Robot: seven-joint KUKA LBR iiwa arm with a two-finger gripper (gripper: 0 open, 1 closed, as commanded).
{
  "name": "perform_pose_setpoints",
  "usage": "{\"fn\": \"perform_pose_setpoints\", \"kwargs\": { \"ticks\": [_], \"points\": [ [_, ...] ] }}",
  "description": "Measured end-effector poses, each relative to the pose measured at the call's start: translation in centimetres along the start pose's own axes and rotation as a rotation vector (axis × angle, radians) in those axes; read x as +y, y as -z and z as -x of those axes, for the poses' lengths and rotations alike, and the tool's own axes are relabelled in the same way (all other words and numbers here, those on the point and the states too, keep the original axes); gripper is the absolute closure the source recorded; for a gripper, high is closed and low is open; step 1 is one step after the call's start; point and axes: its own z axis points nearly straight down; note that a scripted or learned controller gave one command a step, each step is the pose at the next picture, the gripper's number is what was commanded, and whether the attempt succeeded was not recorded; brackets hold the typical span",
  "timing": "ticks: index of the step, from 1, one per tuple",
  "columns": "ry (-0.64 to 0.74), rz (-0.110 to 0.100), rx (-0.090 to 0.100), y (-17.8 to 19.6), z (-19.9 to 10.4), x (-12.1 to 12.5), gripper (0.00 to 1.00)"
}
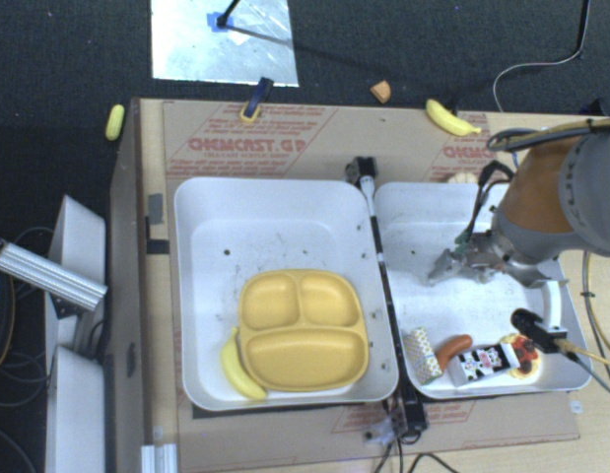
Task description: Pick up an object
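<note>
The left white bin (201,264) holds a yellow divided plastic tray (303,329) and a banana (237,368); the gripper (460,261) hangs spread and empty over the right white bin (423,215).

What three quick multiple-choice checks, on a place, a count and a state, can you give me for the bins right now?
1. Where does the yellow divided plate lie?
A. left bin
B. right bin
C. on the floor
2. How many compartments does the plate have?
A. two
B. three
C. five
3. The tool is:
A. over the right bin
B. over the left bin
C. off the bench

Answers: 1 A, it sits in the left bin beside a banana. 2 B, two small above one large. 3 A, it hangs over the right bin floor.
</note>
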Motion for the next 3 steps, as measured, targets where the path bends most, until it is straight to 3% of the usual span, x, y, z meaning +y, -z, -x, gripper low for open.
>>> {"fn": "perform_pose_setpoints", "kwargs": {
  "ticks": [1, 2, 3],
  "points": [
    [0.000, 0.000, -0.001, 1.0, 0.1, 0.0, 1.00],
    [0.000, 0.000, -0.002, 3.2, 1.0, 3.2, 1.00],
    [0.004, 0.002, -0.003, 4.2, 1.1, 3.3, 1.00]
  ]
}}
